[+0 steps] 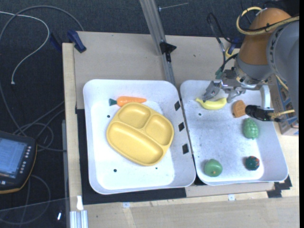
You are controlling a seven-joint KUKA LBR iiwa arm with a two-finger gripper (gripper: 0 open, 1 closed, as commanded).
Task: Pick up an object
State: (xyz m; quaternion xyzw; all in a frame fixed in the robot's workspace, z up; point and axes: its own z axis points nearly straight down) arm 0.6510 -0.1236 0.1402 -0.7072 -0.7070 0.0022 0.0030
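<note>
A yellow banana point(213, 104) lies at the far left of the right bin point(228, 141). My gripper point(220, 94) hangs right over the banana's far side, reaching in from the right. Its two fingers stand spread apart, one at the banana's left end and one past its right end, with nothing held between them. The grey arm with its orange band rises behind the gripper at the upper right.
The right bin also holds an orange-brown piece point(239, 109), a bumpy green fruit point(251, 128), a green apple point(213, 167) and a small red-and-green item point(251, 163). In the left bin point(95, 127) sit a yellow divided plate point(140, 133) and a carrot point(129, 100). A metal pole point(154, 18) stands behind the bins.
</note>
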